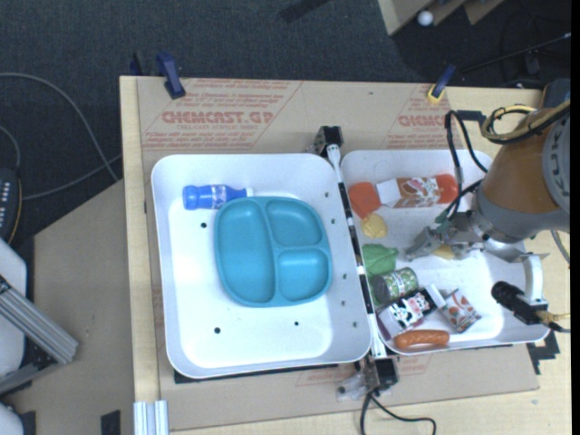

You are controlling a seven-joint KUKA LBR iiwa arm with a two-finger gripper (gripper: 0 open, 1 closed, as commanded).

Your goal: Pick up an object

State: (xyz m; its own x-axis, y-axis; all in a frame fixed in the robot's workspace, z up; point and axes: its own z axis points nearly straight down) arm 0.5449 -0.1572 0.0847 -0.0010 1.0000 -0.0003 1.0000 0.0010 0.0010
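My gripper (pixel 439 240) hangs low over the middle of the right bin (pixel 471 166), reaching in from the right. A small yellow piece (pixel 443 253) shows just under it, and I cannot tell whether they touch. To the left lie a yellow item (pixel 373 228), an orange item (pixel 363 198) and a green pepper (pixel 379 259). A red and white bottle (pixel 419 189) lies at the far side. Nearer the front are a green can (pixel 397 285), a black and white carton (pixel 410 311), a red carton (pixel 459 311) and a sausage (pixel 420 339).
The left bin (pixel 181 315) holds a blue divided plate (pixel 272 249) and a blue bottle (pixel 212 195) by its far wall. A black divider rail (pixel 349 234) runs between the bins. Blue clamps (pixel 169 73) grip the bench's far edge.
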